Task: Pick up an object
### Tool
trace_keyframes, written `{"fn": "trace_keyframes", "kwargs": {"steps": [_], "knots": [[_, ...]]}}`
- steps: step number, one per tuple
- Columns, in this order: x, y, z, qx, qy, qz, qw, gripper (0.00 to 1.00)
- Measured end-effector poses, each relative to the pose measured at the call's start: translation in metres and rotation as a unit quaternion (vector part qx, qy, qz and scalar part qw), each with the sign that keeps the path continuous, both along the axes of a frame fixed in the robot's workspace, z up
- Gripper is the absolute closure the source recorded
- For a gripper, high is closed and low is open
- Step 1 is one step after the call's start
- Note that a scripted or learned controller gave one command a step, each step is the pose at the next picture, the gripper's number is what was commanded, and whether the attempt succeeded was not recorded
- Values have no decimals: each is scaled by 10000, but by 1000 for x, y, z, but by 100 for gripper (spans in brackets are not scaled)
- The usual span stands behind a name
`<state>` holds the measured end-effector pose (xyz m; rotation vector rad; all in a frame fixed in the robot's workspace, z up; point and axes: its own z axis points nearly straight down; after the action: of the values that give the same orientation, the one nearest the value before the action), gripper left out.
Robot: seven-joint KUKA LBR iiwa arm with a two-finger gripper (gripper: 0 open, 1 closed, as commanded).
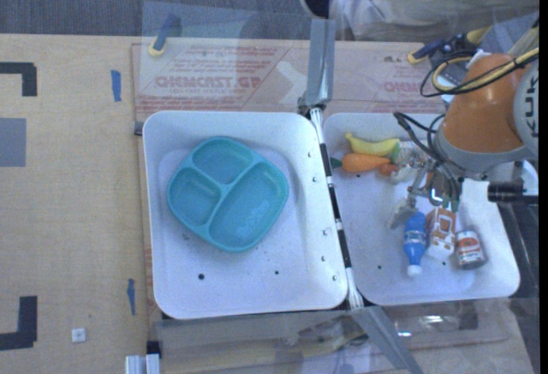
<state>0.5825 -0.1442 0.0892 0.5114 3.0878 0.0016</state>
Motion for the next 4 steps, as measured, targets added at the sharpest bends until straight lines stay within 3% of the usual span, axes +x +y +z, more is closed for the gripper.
{"fn": "trace_keyframes", "kwargs": {"steps": [1, 2, 3, 4], "knots": [[65, -18, 0, 29, 344, -1919, 9808, 0], [14, -19, 0, 6, 2, -843, 9964, 0], [-8, -43, 0, 21, 13, -2656, 9641, 0], [-73, -9, 0, 23, 2, -2195, 9756, 0]]}}
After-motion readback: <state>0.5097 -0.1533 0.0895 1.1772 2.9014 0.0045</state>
